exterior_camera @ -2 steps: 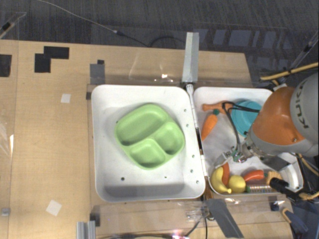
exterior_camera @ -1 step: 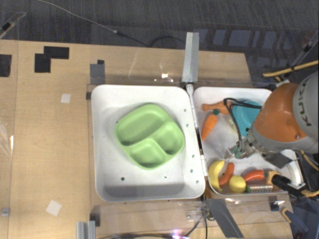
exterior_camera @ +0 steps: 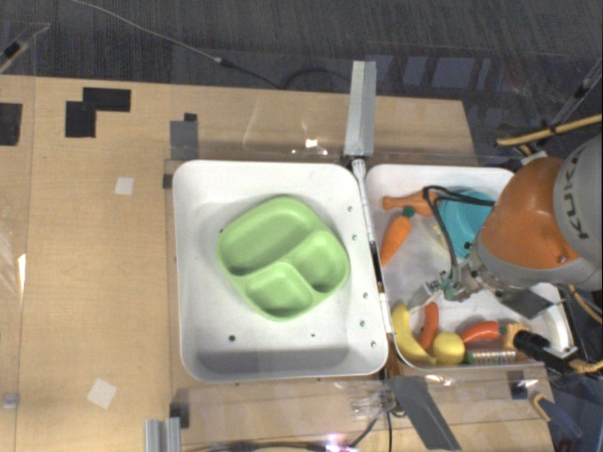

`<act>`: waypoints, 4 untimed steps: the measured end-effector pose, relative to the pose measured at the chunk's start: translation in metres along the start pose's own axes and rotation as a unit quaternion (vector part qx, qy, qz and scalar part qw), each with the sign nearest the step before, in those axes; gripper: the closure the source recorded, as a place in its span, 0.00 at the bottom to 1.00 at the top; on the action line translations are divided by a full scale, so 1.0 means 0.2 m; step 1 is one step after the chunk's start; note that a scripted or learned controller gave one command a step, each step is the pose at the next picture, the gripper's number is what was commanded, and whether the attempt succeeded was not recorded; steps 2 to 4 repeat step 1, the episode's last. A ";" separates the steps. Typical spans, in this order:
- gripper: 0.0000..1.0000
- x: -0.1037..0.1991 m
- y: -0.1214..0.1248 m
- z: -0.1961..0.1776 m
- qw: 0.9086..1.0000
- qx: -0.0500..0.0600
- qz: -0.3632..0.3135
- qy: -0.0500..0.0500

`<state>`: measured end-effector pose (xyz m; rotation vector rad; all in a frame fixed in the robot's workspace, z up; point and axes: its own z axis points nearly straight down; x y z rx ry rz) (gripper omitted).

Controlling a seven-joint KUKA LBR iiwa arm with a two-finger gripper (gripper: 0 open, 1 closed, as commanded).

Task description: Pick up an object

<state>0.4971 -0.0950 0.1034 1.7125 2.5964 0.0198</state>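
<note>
A carrot [exterior_camera: 396, 237], the plainest of the toy foods, is seen lying at a slant near the left wall of the right bin [exterior_camera: 490, 174], its green tip toward the far end. The wooden surface [exterior_camera: 85, 281] carries both bins. The left bin [exterior_camera: 203, 347] is occupied by a green divided plate [exterior_camera: 283, 255], set at an angle near its middle. The grey arm with its orange band [exterior_camera: 528, 224] is seen reaching in over the right bin. A teal object [exterior_camera: 464, 217] is partly hidden beneath the arm at the far end of that bin, and an orange piece [exterior_camera: 407, 200] lies just beyond the carrot. The gripper [exterior_camera: 443, 288] is lowered toward the bin's middle; whether it is apart or together cannot be told. Along the near wall are gathered a banana [exterior_camera: 407, 332], a slim red-orange piece [exterior_camera: 430, 322] beside it, a lemon [exterior_camera: 449, 347] and a red pepper [exterior_camera: 479, 330].
</note>
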 end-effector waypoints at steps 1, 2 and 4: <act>0.00 0.01 -0.02 0.06 0.999 0.006 0.036 0.005; 0.00 0.01 -0.02 0.06 0.999 0.006 0.036 0.005; 0.00 0.01 -0.02 0.06 0.999 0.006 0.036 0.005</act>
